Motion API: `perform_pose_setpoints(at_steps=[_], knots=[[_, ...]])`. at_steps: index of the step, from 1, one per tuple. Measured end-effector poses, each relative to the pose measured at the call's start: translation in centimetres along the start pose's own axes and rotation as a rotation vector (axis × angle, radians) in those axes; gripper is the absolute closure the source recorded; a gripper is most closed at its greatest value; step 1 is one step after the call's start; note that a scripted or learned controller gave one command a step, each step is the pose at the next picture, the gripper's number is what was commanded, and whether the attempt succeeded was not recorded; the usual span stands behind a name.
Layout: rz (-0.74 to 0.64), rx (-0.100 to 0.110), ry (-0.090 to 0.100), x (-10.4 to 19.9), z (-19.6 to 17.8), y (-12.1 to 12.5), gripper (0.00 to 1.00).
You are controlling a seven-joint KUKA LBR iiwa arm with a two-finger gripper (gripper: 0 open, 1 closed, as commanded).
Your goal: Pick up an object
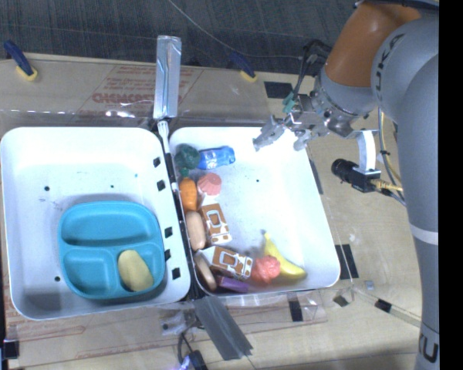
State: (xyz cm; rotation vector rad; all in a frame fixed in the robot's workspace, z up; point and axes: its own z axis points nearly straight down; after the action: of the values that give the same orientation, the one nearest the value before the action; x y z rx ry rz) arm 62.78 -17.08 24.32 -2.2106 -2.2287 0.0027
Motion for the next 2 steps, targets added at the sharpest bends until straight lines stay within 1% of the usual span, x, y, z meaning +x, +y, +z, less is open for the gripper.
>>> perform_pose_setpoints(at_steps=[1,2], knots=[[-0.152,0.009,0.001,7.1,14.6,1.9,0.00],[-0.139,-0.003,-0.001,6.1,15.0,-8.1,0.00]])
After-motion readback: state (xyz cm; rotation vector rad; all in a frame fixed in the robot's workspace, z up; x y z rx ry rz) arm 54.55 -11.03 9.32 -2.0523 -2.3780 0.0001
